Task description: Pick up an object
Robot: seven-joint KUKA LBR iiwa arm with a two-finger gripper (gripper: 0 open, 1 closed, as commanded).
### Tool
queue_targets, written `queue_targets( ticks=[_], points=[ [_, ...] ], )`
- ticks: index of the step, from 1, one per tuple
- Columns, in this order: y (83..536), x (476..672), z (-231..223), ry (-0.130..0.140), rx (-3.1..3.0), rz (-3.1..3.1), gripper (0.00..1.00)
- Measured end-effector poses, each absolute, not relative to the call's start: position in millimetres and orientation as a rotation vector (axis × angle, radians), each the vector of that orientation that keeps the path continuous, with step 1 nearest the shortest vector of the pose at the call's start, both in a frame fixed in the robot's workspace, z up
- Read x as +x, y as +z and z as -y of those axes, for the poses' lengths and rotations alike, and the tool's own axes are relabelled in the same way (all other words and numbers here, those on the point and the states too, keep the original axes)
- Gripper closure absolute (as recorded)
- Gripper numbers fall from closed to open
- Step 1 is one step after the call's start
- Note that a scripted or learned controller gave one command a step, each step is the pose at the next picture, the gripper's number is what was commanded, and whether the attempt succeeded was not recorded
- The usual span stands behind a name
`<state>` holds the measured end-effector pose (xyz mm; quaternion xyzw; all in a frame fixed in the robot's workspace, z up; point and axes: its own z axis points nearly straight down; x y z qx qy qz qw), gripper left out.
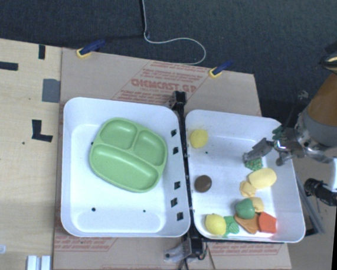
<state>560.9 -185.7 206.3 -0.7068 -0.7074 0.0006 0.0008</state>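
Observation:
The right bin (pixel 229 120) holds several toy foods: a yellow round piece (pixel 198 138) near its top left, a brown disc (pixel 203 183) in the middle, a yellow lemon (pixel 215 224) at the front, a pale yellow potato shape (pixel 262 178), a green and orange cluster (pixel 249 211) and a red-orange piece (pixel 267 223) at the front right. My gripper (pixel 268 150) hangs over the bin's right side, just above a small green piece (pixel 253 164). Its fingers (pixel 256 152) are spread, with nothing between them.
The left bin (pixel 72 152) carries a green divided plate (pixel 129 153). Both bins sit on a cardboard sheet (pixel 162 80) held by blue and yellow clamps (pixel 91 47). A white cable (pixel 166 39) lies on the dark floor behind.

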Motion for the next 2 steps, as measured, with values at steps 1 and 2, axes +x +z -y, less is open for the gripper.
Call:
queue_targets(
  ticks=[1, 2],
  points=[
    [336.7, 499.2, 128.2, -0.007, -2.217, 2.231, 0.00],
    [523.5, 483.9, 73.3, -0.020, -2.225, 2.238, 0.00]
  ],
)
